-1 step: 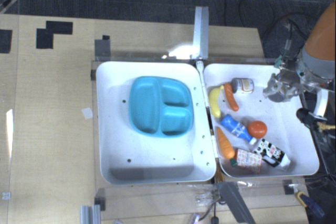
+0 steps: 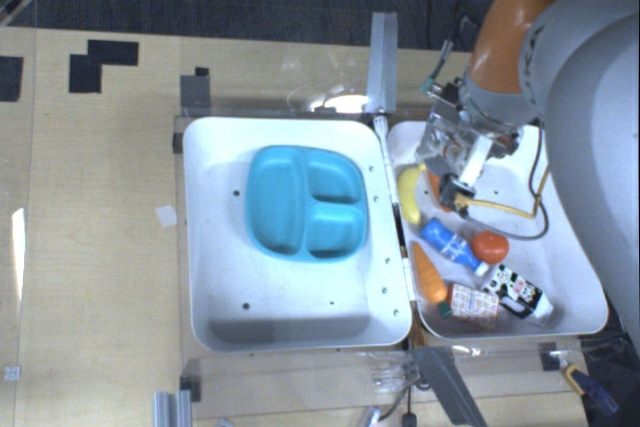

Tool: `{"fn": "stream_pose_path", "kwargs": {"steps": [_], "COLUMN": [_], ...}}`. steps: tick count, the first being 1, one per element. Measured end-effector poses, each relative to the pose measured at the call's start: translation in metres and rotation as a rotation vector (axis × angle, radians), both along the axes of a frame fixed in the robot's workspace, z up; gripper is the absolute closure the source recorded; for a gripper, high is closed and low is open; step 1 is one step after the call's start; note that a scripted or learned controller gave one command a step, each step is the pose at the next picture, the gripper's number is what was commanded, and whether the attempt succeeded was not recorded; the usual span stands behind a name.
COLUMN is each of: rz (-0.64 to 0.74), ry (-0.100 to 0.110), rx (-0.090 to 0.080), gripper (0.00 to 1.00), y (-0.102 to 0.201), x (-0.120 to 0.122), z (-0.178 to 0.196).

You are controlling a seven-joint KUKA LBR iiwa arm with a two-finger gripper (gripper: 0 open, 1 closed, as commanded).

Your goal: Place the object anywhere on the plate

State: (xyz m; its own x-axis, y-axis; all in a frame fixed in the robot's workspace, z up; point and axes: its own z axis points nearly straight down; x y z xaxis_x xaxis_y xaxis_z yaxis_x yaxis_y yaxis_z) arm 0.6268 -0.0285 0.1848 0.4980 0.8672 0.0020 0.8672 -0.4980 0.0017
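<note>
Blue plate sits bare in the left bin, nothing placed yet, while the pincer, its opening impossible to tell, hangs by the banana, the likely object, in the right bin.

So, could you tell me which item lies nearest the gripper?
The yellow banana, at the right bin's left wall beside the gripper; bottle, carrot and the rest lie farther.

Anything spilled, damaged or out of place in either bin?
Nothing stands out. The blue divided plate sits flat in the left bin; banana and carrot lie in the right bin by the end effector.
</note>
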Motion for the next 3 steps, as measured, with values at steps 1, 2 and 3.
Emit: {"fn": "stream_pose_path", "kwargs": {"steps": [1,2,3], "rz": [0.030,0.165,0.473], "ry": [-0.002,-0.003,-0.003], "rx": [-0.002,-0.002,-0.002], "gripper": [1.00,1.00,1.00], "y": [-0.011,-0.052,-0.006], "x": [0.025,-0.017,0.024], "z": [0.001,0.061,0.025]}}
